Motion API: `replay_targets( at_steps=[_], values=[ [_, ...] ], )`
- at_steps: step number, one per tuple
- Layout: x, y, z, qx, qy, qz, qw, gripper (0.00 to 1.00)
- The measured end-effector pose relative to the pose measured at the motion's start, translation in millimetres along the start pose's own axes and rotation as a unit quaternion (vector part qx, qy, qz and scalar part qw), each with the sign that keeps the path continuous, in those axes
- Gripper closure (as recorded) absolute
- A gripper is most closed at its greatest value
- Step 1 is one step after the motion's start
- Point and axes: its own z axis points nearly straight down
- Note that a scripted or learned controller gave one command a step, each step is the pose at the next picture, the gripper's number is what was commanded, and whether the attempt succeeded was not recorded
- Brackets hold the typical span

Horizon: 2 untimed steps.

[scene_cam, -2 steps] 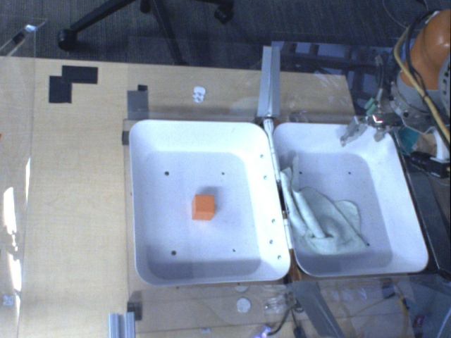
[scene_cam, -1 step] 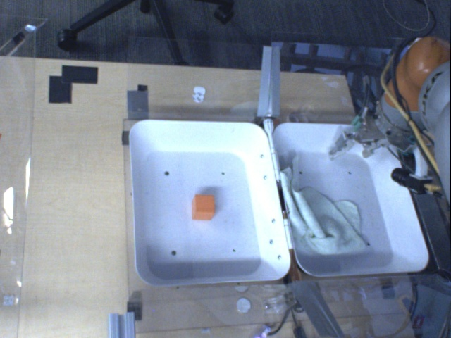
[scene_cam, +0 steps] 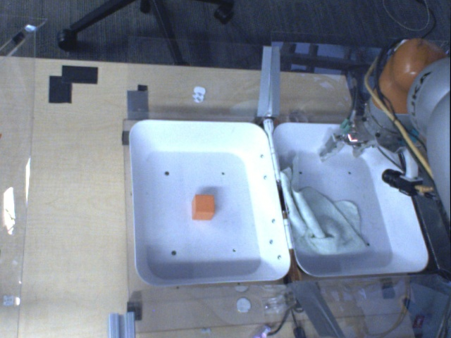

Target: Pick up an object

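My gripper (scene_cam: pixel 338 141) hangs over the far right corner of the right bin (scene_cam: pixel 394 259), near its back wall, and I cannot tell from this slanted view whether it is released or clenched; nothing shows in its grasp. My arm comes in from the right edge, the orange band (scene_cam: pixel 403 67) showing above the grey wrist, with dark cables looping beside it.

Below and to the left of my gripper, well apart from it, a pale crumpled cloth (scene_cam: pixel 320 218) lies on the floor of the right bin, bunched against the bin's left wall and spreading toward the middle. It looks whitish with a faint green tint, folded over itself in soft ridges.

In the left bin (scene_cam: pixel 151 259) a small orange cube (scene_cam: pixel 204 207) sits upright near the centre of the floor, on its own, far from my gripper and touching no wall.

The two white bins stand side by side, their rims meeting along a grey metal strip (scene_cam: pixel 268 76) that runs away from the camera. They rest on a light wooden surface (scene_cam: pixel 63 210) that carries black tape marks (scene_cam: pixel 70 82) at its far left. Beyond the surface, on dark carpet, stands the black base of an office chair (scene_cam: pixel 151 5)
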Motion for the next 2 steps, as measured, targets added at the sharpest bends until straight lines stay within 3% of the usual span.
replay_targets(
  at_steps=[1, 2],
  values=[
    [1, 3, -13, -0.004, -0.002, -0.003, 1.0, 1.0],
    [4, -2, -112, -0.001, 0.0, 0.021, 0.9998, 1.0]
  ],
)
